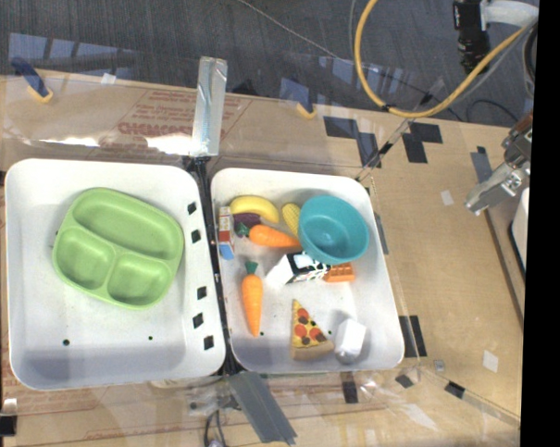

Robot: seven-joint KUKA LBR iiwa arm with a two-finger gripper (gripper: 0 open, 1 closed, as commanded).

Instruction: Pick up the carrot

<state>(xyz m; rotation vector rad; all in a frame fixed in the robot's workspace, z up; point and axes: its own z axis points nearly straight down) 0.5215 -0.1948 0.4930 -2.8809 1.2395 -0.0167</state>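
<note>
An orange carrot (251, 303) with a small green top lies upright in the view at the lower left of the right bin (381, 296), its tip pointing toward the front edge. A second orange carrot-like piece (272, 236) with a dark top lies crosswise above it, beside the teal bowl (333, 228). Nothing touches either one.
The right bin also holds a yellow banana (253, 207), a pizza slice (308, 328), a white lump (351, 339), a black-and-white toy (306, 265) and an orange block (341, 274). A green divided plate (120, 248) sits in the left bin. A grey metal part (497, 186) juts in at the right.
</note>
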